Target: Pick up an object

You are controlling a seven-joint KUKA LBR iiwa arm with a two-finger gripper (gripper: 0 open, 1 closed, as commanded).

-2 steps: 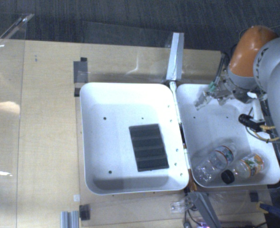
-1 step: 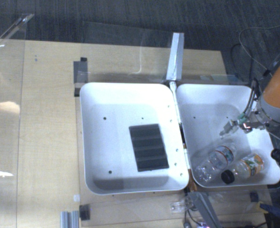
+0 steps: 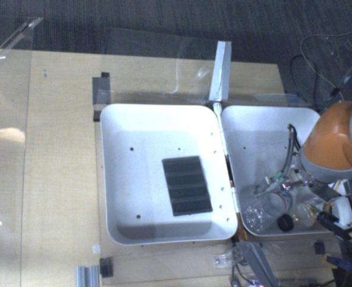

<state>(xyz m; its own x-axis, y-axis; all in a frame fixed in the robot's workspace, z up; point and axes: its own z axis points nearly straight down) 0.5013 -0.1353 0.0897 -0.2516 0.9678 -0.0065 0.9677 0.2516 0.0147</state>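
A black ribbed rectangular pad (image 3: pixel 187 186) lies flat in the middle of the left bin (image 3: pixel 119 160). The arm, with its orange band (image 3: pixel 334 139), reaches from the right into the right bin (image 3: pixel 253 130). My gripper (image 3: pixel 281 184) hangs low over that bin's front half. Just below it lie a clear crumpled plastic piece (image 3: pixel 254 216) and a small black round object (image 3: pixel 284 222) near the front wall. Whether anything is held is hidden by wires and glare.
A metal divider post (image 3: pixel 220 70) stands at the back where the two bins meet. A clear sheet covers the wooden bench (image 3: pixel 44 160) at the left. Cables and clamps (image 3: pixel 337 220) crowd the right bin's front right corner.
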